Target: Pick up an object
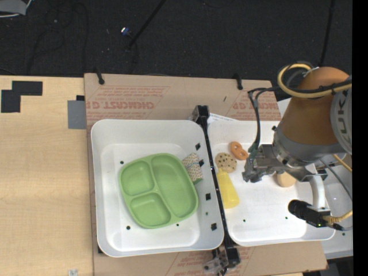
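My gripper (252, 173) hangs low over the middle of the right bin (261, 229), with the grey and orange arm reaching in from the right. Just to its left lie a speckled round cookie (226, 162) and an orange oval piece (238, 149). A yellow elongated object (228, 190) lies along the bin's left wall, below the cookie. A tan rounded object (284, 180) sits right of the gripper, partly hidden by the wrist. Nothing shows between the gripper's tips.
The left bin (109, 211) holds a green divided plate (158, 190), and a small patterned piece (194, 167) rests by the plate's right rim. A black divider (208, 154) separates the two bins. Cardboard lies under both.
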### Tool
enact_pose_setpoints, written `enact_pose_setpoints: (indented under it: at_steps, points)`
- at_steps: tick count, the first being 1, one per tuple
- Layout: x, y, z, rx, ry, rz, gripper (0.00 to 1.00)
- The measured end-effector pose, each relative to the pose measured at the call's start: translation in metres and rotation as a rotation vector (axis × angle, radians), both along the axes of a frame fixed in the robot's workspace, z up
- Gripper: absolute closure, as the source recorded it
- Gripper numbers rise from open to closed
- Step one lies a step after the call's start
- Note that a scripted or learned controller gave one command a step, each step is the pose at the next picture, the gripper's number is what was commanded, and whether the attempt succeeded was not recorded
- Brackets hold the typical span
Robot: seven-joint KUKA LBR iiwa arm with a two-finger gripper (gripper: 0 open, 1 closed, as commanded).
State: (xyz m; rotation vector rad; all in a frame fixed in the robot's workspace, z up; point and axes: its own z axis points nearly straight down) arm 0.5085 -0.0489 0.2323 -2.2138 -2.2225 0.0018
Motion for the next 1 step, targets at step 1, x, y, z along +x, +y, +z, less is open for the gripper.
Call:
enact_pose_setpoints:
  at_steps: [1]
  points:
    - [0.0071,0.0561,0.0078,-0.001,-0.001,0.002,1.0]
